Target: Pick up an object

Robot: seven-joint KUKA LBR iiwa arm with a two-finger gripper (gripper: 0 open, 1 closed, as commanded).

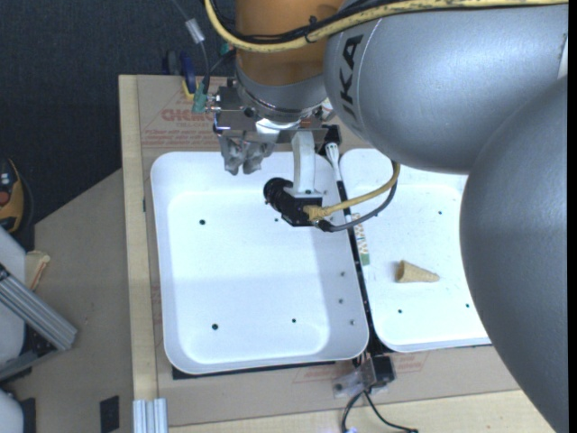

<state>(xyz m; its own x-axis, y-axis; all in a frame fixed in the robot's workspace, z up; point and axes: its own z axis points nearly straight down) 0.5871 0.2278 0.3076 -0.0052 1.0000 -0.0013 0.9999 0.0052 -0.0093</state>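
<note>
A small tan wedge-shaped object lies in the right bin, near its middle left. My gripper hangs over the far edge of the left bin, well to the left of the wedge and apart from it. Its two grey fingers stand close together, shut, with nothing visible between them. The big grey arm with its orange band covers the upper right of the view and hides part of the right bin.
A white bracket and a black fitting with a yellow-and-black cable hang from the wrist over the left bin's far right. A narrow strip with green marks lies on the seam between the bins.
</note>
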